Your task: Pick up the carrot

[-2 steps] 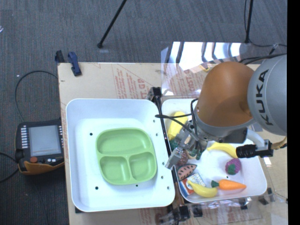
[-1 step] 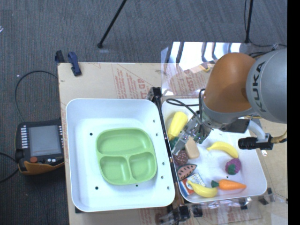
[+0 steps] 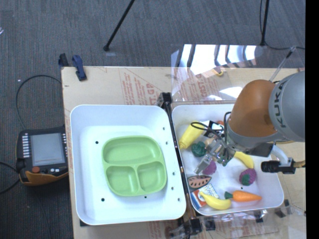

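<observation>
The end effector (image 3: 215,156) hangs with fingers apart, holding nothing; it should drop squarely over the carrot (image 3: 242,196), just beyond the banana (image 3: 218,201).

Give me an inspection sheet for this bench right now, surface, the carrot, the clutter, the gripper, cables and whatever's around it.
Surface: wooden bench bearing a left bin and a right bin, side by side.
Job's things: carrot lying free near the right bin's front edge, green top pointing left.
Clutter: green divided plate in the left bin; in the right bin, a banana, watermelon slice, purple fruit and yellow piece.
Grippers: gripper low over the right bin's middle, away from the carrot.
Cables: black cable looping on the floor.
Surroundings: teach pendant on the carpet; blue clamp at the bench corner.
</observation>
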You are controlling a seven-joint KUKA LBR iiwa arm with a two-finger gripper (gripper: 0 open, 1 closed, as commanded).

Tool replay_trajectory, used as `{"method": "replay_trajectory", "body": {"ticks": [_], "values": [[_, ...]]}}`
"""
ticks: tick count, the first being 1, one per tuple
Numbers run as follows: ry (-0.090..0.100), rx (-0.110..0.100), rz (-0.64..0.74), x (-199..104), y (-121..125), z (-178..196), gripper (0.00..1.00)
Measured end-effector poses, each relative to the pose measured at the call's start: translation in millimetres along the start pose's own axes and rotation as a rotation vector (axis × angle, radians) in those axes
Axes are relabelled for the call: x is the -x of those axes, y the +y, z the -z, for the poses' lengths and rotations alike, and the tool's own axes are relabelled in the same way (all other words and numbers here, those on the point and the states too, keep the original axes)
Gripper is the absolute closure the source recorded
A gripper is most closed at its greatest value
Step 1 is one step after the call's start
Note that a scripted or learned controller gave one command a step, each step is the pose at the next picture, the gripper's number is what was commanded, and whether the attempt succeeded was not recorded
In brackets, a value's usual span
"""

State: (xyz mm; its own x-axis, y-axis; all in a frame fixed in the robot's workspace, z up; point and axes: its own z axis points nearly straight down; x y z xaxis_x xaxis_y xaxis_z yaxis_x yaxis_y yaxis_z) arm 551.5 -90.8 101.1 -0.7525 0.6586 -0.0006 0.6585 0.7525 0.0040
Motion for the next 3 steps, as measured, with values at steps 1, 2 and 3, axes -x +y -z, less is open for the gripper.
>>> {"method": "replay_trajectory", "body": {"ticks": [1, 2, 3], "values": [[0.005, -0.007, -0.379, 64.5, 8.0, -16.9, 0.00], [0.008, -0.006, -0.063, 10.6, -26.0, -10.3, 0.00], [0.009, -0.008, -0.103, -24.4, -88.7, -11.6, 0.00]]}}
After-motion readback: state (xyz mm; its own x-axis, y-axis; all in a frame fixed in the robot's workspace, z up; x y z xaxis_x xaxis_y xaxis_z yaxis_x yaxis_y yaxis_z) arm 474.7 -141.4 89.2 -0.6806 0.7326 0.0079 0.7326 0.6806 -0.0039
